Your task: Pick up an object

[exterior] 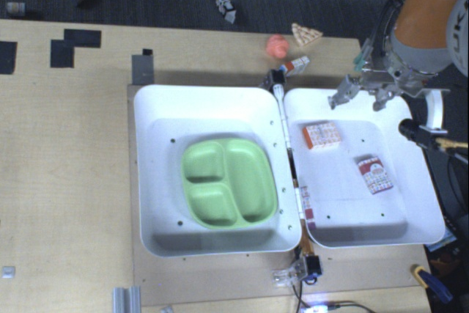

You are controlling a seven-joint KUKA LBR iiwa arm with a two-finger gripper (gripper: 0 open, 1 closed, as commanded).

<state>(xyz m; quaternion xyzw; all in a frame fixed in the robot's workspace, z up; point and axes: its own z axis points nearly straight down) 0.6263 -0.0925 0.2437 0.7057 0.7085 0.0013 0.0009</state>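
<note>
Over the right bin's [418, 231] far rim the claw [360, 91] hangs released, fingers splayed, arm cut off at the frame edge.

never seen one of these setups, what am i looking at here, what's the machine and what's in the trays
One camera looks down at a slant on a wooden bench. The grey and orange machine at the right is a robot arm; its gripper, two open fingers, hangs over the top edge of the right bin and holds nothing. That bin contains an orange-and-white box and a red-and-white packet. The left bin holds a green divided plate. Its job is to pick something up.
</note>
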